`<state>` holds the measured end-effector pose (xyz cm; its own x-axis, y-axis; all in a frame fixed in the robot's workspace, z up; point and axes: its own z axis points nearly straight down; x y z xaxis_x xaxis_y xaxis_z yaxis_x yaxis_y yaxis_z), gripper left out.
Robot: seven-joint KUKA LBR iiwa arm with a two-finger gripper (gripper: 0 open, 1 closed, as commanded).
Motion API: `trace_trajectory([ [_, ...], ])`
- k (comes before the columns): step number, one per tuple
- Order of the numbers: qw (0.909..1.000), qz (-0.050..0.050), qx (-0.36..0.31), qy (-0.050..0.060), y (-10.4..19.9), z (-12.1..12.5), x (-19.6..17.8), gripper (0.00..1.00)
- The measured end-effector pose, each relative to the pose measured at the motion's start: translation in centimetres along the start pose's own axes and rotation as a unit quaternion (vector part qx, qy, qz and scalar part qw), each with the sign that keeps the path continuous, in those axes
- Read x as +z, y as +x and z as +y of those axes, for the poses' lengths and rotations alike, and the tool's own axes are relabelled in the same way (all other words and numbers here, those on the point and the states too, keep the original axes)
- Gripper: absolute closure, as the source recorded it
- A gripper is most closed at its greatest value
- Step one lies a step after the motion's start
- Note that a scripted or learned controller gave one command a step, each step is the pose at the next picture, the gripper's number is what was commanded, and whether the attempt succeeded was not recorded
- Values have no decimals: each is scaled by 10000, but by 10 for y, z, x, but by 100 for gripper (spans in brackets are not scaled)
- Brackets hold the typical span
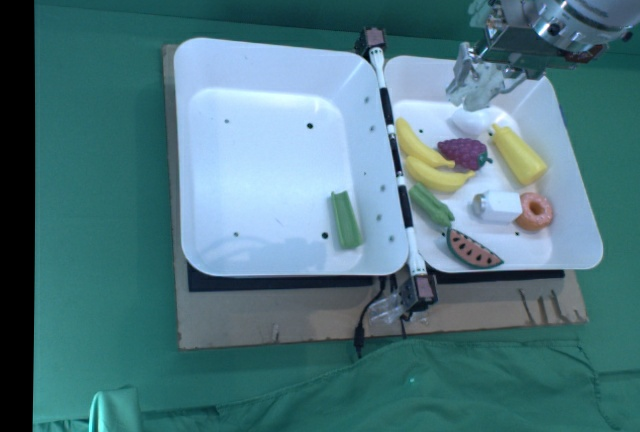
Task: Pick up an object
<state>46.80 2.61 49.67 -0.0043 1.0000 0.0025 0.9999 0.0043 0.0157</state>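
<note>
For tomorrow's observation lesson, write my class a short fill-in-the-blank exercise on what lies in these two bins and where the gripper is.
1. The left bin holds one thing, a green ____ stick.
2. In the right bin, the bunch of purple grapes lies beside the yellow ____.
3. The watermelon slice lies at the right bin's ____ edge, closest to the camera.
4. The gripper hangs over the ____ bin.

Missing words: celery; bananas; near; right

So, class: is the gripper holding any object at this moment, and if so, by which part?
It cannot be told. The gripper hangs over the far end of the right bin, just above a white object, but no grasp is visible.
</note>
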Motion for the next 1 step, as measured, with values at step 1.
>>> trace_trajectory([
  [1, 9999, -17, 39, 109, 5, 25, 106, 100],
])
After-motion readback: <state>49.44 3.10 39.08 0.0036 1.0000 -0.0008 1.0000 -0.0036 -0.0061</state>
